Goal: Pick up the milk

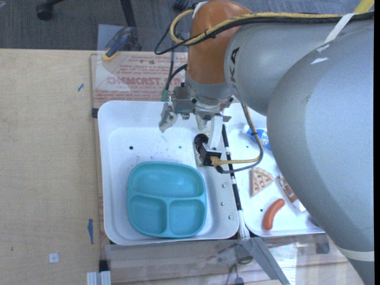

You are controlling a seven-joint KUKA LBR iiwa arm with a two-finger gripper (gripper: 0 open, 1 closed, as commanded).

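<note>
Arm fills right side of frame, orange band at top centre. Gripper hangs over upper part of left bin; finger state hidden by wrist, cannot tell, nothing seen in grip. Teal divided plate sits in lower half of left bin. Right bin: pizza slice, sausage, blue-white item near arm, possibly milk, mostly hidden, not sure.
</note>
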